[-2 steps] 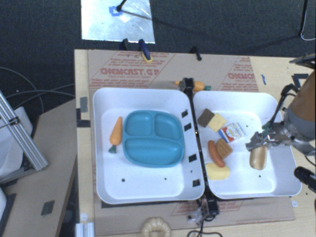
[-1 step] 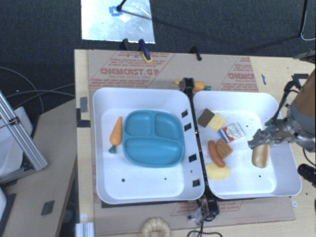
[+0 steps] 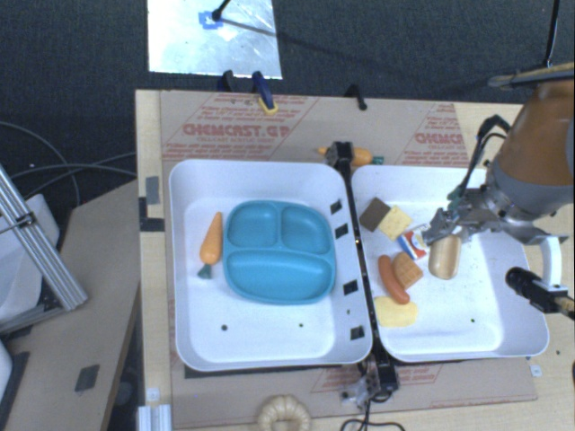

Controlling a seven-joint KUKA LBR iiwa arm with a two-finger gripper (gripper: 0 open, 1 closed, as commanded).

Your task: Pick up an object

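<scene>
— What is under you right now?

— My gripper [image 3: 437, 229] hangs over the right bin [image 3: 517, 335], low among a cluster of toy food. Whether it grips anything or is let go, I cannot tell from this slanted view. A smooth tan bread-roll shape [image 3: 444, 258] stands just beneath it, rounded and upright.

— And what crowds it?

— A small red, white and blue packet [image 3: 412, 241] lies just left of my gripper. Beside that, a pale yellow cheese-like wedge [image 3: 394, 224] touches a flat dark brown square [image 3: 374, 212]. Lower, a glossy red sausage [image 3: 392, 278] lies next to an orange ridged waffle piece [image 3: 409, 272], and a soft yellow lump [image 3: 396, 312] sits below both.

— The other bin?

— The left bin [image 3: 260, 348] is shallow white plastic with rounded corners. It holds a blue divided plate [image 3: 277, 250], matte, with three compartments, and an orange carrot [image 3: 211, 239] with a green tip lying just left of the plate, not touching it.

— Around the bins?

— Both rest on a brown cardboard sheet [image 3: 225, 124] with red print. A black clip strip [image 3: 349, 241] runs between them.
</scene>
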